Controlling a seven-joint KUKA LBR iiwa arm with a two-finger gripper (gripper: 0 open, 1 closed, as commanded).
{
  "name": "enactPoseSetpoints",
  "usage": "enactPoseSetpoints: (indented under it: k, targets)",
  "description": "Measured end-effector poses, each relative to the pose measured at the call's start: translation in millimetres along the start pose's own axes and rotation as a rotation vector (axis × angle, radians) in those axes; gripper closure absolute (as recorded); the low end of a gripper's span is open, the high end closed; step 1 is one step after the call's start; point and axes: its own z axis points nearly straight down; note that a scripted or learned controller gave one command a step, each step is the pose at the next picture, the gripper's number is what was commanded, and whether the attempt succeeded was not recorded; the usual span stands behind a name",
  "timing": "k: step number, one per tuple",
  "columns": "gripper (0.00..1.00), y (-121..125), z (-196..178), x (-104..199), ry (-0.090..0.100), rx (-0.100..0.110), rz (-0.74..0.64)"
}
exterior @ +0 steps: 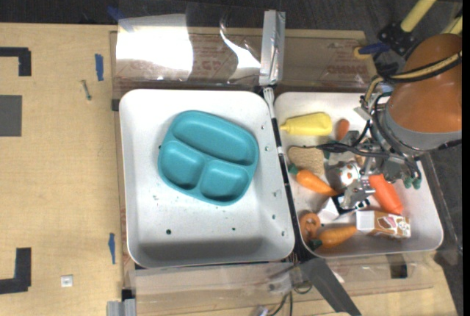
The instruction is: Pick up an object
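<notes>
The right bin [429,234] holds several toy foods: a yellow bottle [308,123], a brown bread piece [308,156], an orange carrot [316,181], a second carrot [386,194], a small printed carton [383,223] and an orange vegetable [336,236]. My gripper [351,181] reaches down from the orange-banded wrist [426,98] into the middle of this bin, low among the carrots and just above the carton. Its tip is cluttered by cables and objects.
A teal divided plate [208,156] lies in the left bin [147,226]. A small orange ball [342,128] sits by the yellow bottle. A silver divider [272,50] and clear plastic sheet stand behind the bins. Cardboard covers the bench at left.
</notes>
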Motion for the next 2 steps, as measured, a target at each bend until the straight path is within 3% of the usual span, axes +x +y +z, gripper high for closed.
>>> enactPoseSetpoints:
  k: [1, 2]
  targets:
    - [0.00, -7, 72, -17, -0.020, 0.002, 0.065]
    - [0.00, -14, 77, 1, -0.058, -0.003, 0.112]
